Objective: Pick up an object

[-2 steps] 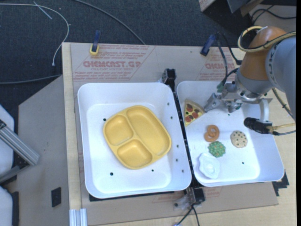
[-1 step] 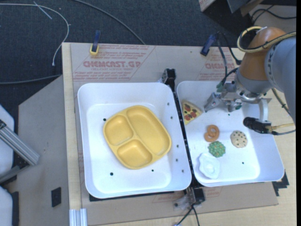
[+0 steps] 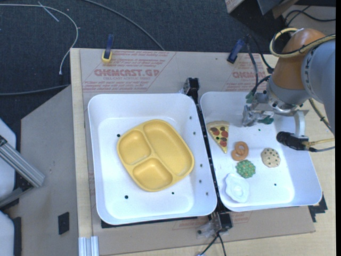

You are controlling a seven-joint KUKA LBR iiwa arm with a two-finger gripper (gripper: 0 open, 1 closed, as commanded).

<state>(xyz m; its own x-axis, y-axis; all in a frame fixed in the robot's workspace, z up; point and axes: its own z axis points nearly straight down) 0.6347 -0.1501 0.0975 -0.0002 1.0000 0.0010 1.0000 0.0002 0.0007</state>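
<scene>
While the grey arm's two-finger gripper (image 3: 251, 119) is hovering over the right shallow white bin (image 3: 306, 193), its grip impossible to judge, a triangular toy pizza slice (image 3: 219, 135) is lying just beside it, untouched.

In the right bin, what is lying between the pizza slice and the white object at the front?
In the camera view, a brown ring-shaped piece and a green piece lie between the pizza slice and the white object.
</scene>
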